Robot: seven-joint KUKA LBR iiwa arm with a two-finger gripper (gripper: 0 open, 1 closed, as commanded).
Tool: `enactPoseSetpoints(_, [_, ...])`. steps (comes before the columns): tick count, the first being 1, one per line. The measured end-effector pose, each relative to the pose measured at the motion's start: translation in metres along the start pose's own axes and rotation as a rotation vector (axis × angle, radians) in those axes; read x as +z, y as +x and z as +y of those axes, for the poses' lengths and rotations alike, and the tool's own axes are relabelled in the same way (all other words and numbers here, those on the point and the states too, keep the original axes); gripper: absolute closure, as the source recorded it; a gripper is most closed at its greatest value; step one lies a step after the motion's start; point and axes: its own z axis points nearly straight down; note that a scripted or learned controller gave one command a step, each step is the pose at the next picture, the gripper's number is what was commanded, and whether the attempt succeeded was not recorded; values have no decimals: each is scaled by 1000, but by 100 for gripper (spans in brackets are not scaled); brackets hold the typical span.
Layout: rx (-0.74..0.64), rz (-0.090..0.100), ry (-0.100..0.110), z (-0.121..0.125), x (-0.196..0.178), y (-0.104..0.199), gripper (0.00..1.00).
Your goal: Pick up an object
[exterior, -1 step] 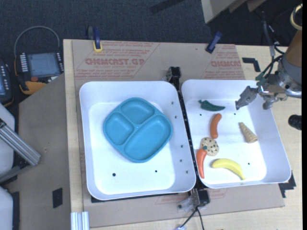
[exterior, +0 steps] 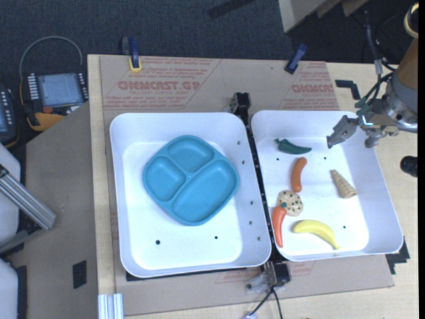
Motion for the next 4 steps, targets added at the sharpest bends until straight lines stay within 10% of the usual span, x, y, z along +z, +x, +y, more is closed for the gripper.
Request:
enactPoseSetpoints(3, [1, 2, 7, -8, 135, -14, 0])
enactPoseSetpoints(4, [0, 0, -1, -6, 121, -15, 100])
